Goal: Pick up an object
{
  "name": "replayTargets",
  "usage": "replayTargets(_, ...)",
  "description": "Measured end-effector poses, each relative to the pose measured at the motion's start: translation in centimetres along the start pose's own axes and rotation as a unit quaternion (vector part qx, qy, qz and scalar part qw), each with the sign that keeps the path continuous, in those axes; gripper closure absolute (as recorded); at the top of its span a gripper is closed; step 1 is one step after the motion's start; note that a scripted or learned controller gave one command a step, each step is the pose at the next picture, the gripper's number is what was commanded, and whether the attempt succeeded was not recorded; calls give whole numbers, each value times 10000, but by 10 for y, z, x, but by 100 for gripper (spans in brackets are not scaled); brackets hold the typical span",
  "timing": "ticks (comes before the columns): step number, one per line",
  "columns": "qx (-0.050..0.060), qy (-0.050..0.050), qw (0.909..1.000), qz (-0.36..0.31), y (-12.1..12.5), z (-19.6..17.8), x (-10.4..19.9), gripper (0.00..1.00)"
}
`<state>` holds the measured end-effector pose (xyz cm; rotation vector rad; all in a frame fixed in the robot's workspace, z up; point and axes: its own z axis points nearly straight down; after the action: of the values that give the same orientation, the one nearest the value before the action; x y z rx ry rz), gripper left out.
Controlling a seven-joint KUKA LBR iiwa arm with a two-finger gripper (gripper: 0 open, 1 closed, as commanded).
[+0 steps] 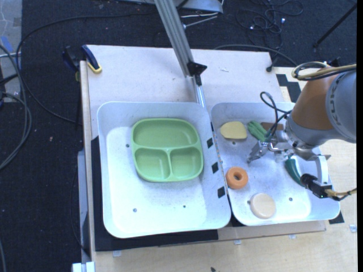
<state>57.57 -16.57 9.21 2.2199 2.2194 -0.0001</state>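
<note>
Four loose things share the right bin, so the tool sits low between yellow piece and donut, grip state I can't tell.

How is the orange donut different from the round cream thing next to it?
The orange donut has a hole in its middle; the cream disc is solid. The donut is bright orange, the disc pale. The donut looks a bit smaller. Both are round and lie flat in the right bin.

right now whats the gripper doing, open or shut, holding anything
Gripper: low over the right bin, beside the green object; open or closed cannot be told, and nothing is seen held.
</note>
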Motion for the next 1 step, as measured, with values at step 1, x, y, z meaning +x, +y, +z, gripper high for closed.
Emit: replayTargets(1,-23,-10,10000,2,1,-13,-1,100)
